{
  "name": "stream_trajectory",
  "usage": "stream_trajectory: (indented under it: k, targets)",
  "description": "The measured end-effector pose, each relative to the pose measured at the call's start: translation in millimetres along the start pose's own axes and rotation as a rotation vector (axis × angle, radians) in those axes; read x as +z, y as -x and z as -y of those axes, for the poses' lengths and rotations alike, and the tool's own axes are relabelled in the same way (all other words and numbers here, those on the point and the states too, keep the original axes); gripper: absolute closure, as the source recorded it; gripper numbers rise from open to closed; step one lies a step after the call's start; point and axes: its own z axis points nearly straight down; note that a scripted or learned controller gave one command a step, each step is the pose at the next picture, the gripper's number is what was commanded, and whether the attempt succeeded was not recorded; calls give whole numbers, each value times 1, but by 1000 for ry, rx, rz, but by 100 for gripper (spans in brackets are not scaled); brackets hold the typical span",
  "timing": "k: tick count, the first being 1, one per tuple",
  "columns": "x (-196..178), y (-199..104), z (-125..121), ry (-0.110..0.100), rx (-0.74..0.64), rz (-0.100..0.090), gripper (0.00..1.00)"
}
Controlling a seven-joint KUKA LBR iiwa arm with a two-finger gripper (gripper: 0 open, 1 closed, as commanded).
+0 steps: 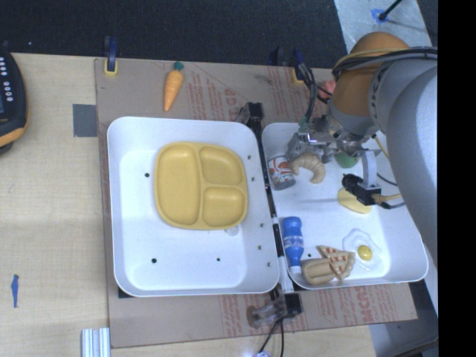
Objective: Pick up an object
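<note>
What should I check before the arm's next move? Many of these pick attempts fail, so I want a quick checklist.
1. Gripper is over the right bin: ok.
2. A target lies beneath it, the croissant: ok.
3. Croissant between the fingers: cannot tell.
4. Neighbours stand clear of the croissant: not ok, the can lies right beside it.
5. Other items sit away from the gripper, namely the blue bottle, fried egg and pizza slice: ok.

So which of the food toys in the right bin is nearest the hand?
The croissant, directly under the hand at the bin's far end; the fried egg, pizza slice and bottle lie nearer the camera.
</note>
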Motion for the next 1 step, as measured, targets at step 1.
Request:
stream_trajectory:
  k: [1]
  targets:
    - [3, 22, 1, -7, 1, -13, 0]
